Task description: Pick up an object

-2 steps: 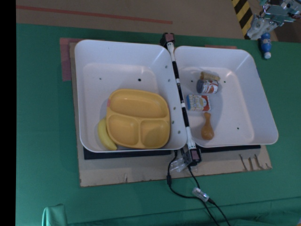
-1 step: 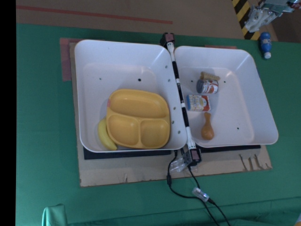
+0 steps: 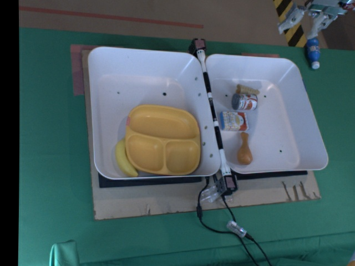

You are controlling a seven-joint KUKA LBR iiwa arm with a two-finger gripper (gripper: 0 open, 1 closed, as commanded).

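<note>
Two shallow white bins side by side on the green-covered desk [image 3: 50, 148]. Left white bin [image 3: 111, 76] crowded along its near side by a yellow three-compartment plastic tray [image 3: 162, 139], with a yellow banana [image 3: 124, 159] wedged beside the tray's left edge. Right white bin [image 3: 288, 121] mostly bare toward its right wall; small tin can [image 3: 244, 102], blue-and-white packet [image 3: 234, 121], brown toy drumstick [image 3: 244, 149] clustered near the divider. Gripper [image 3: 310, 16] raised at top right beyond the bins, partly cut off, fingers seemingly spread; hard to tell whether holding the small blue-and-white bottle [image 3: 313, 53] just below.
</note>
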